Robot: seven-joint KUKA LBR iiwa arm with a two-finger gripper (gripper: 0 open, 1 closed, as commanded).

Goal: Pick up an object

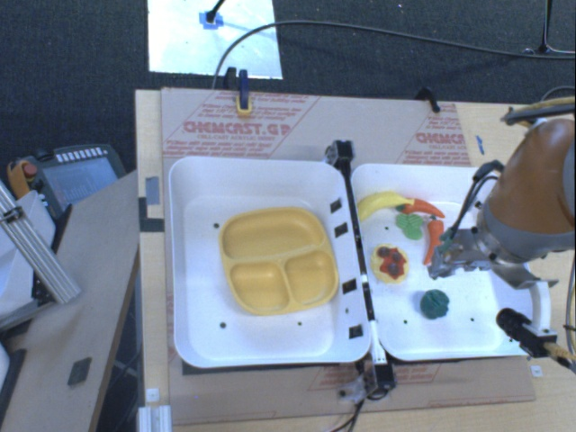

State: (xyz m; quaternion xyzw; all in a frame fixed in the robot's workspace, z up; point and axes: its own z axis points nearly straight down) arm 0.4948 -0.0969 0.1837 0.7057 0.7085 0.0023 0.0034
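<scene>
The gripper [441, 261] hovers low in the right bin [468, 342], its grip state not discernible, with the carrot [433, 235] touching it at twelve o'clock, long axis running twelve to six, the pizza [391, 261] at nine and the green ball [435, 303] just at six.

arm [540, 187]: cut off by the right edge of the frame, only its orange band and grey wrist in view
gripper [441, 261]: too small and dark at the fingertips to tell how they stand
right bin [468, 345]: right rim hidden under the arm
carrot [434, 238]: lower end hidden behind the gripper
pendant [76, 178]: at the left, screen blurred, unreadable
aluminium rail [31, 246]: cut off by the left edge
</scene>
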